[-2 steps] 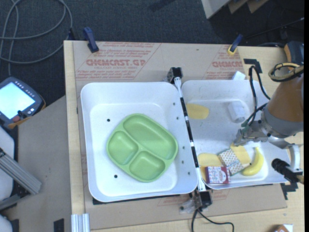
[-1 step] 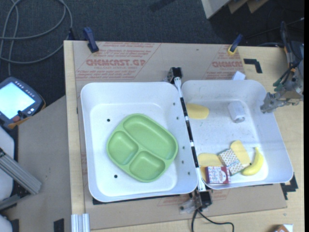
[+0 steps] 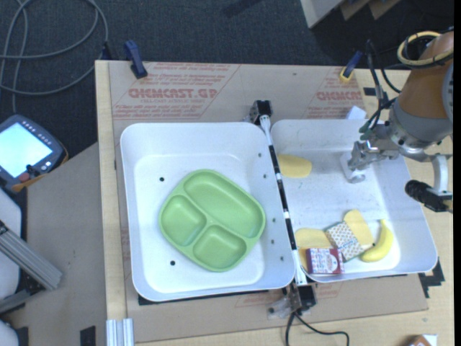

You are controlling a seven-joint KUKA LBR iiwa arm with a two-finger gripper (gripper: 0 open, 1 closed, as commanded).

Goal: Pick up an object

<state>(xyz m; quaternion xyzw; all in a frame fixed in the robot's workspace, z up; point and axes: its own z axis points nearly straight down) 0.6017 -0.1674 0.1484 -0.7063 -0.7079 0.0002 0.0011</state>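
Note:
My gripper [image 3: 355, 170] hangs over the upper middle of the right bin [image 3: 403, 207], its fingers pointing down at the bin floor with nothing seen between them. A flat yellow piece [image 3: 294, 166] lies to its left near the bin's inner wall. Along the bin's front edge lie a yellow slice [image 3: 311, 237], a small red and white carton [image 3: 323, 261], a checkered wrapped piece [image 3: 346, 241], a pale yellow wedge [image 3: 359, 224] and a banana [image 3: 381, 244].
The left bin [image 3: 144, 157] holds a green divided plate [image 3: 212, 219]. The arm, with its orange band [image 3: 423, 91], reaches in from the right. Blue clamps [image 3: 134, 58] pin the cardboard base at the back. A tablet [image 3: 21, 151] lies off the bench at left.

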